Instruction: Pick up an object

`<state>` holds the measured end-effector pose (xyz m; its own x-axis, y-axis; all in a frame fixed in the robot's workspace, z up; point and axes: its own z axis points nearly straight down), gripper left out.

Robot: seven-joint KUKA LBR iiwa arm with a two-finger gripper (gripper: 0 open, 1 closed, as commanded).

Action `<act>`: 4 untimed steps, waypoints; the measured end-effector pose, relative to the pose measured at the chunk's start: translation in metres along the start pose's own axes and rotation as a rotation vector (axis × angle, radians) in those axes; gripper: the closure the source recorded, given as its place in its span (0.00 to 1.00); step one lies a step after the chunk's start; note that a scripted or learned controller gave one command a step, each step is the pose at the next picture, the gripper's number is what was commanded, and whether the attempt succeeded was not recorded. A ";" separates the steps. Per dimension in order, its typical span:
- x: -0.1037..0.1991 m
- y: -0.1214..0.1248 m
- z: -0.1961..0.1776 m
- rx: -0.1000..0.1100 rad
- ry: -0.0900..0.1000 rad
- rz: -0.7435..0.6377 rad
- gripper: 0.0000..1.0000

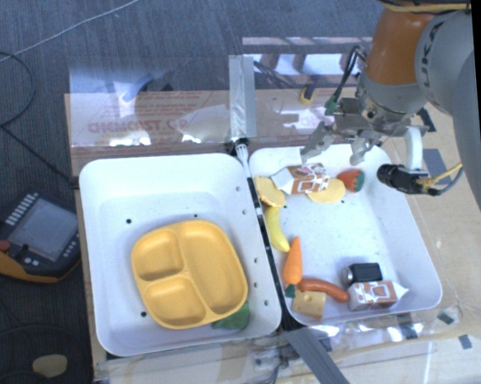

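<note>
My gripper hangs over the far end of the right bin, with its two fingers spread open and nothing between them. Just below it lie a small white and orange carton, a flat yellow piece and a red and green fruit. Along the bin's left wall lie a banana and a carrot. At the near end are a red pepper, a cheese-coloured block, a black block and a brown and white box.
The left bin holds a yellow divided plate with a green item peeking from under its near edge. A handheld controller lies on the floor at the left. Clear plastic sheeting stands behind the bins.
</note>
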<state>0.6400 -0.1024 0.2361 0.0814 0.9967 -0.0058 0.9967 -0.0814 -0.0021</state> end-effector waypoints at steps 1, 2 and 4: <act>-0.023 0.032 0.125 -0.017 0.005 -0.047 0.00; -0.038 0.018 0.129 -0.048 0.007 -0.033 0.00; -0.055 0.004 0.129 -0.052 0.016 0.008 0.00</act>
<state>0.6389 -0.1580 0.1079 0.0885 0.9960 0.0107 0.9948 -0.0889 0.0493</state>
